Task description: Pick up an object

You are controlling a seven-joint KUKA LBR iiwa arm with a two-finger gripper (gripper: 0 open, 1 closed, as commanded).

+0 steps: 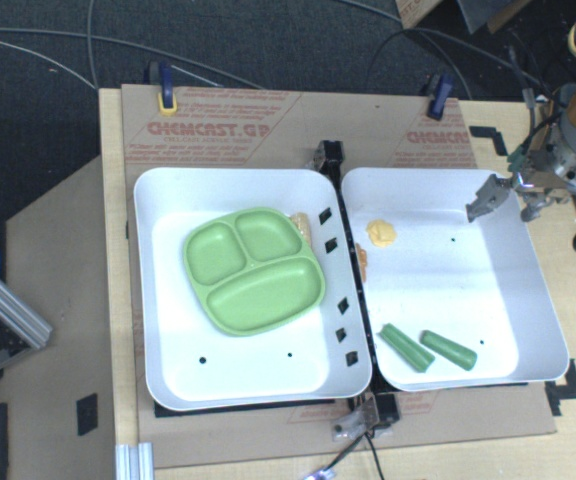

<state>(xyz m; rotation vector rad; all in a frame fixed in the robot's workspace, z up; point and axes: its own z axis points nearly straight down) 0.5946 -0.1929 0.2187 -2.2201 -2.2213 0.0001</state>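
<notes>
While nothing is lifted yet, we judge the pick barely begun; nearest us in the right bin (543,298) lie two green cylinders (427,348), side by side, short and rounded, likely easy to pinch; farther up sits a small yellow lump (381,232) near the divider; in the left bin (158,298) rests a green divided plate (256,270); farthest, the gripper (508,196) hovers at the right bin's top corner, grasping nothing; whether it's released or clenched we cannot tell.
</notes>
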